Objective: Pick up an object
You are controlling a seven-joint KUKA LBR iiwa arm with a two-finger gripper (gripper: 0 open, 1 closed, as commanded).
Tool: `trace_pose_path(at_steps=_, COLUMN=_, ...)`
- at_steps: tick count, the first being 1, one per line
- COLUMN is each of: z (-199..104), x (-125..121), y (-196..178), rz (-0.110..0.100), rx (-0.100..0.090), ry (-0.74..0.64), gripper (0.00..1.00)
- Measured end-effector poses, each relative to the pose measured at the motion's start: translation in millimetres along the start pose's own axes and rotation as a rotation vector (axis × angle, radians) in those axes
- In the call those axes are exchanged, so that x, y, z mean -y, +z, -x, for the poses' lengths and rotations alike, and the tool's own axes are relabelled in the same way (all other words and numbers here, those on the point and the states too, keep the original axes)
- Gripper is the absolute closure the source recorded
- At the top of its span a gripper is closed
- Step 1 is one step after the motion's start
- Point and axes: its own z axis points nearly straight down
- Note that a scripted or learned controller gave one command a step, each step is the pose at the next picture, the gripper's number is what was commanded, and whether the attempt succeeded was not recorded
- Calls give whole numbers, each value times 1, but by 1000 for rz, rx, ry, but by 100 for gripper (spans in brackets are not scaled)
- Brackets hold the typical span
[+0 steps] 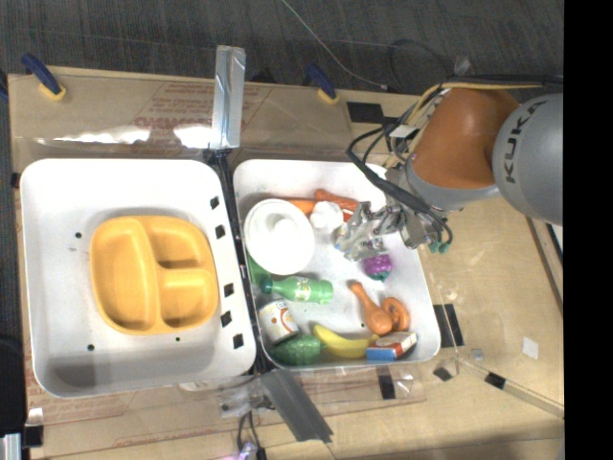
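While the arm [479, 151] reaches in from the right, the gripper [359, 238] sits low in the right bin [426, 286], just above the purple grapes [377, 265] and beside the white bowl [279, 235]. Can't tell jaw state; nothing visibly between them. Also in that bin: green bottle [299, 289], banana [340, 341], orange gourd [378, 310], carrot [316, 205], can [277, 320]. Left bin [48, 257] holds a yellow divided tray [153, 273].
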Motion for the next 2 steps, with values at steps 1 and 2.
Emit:
trace_pose_path(at_steps=1, z=0, x=0, y=0, rz=0, rx=0, ry=1, gripper=0)
trace_pose_path(at_steps=2, z=-49, x=-7, y=44, rz=-1, rx=0, ry=-63, gripper=0)
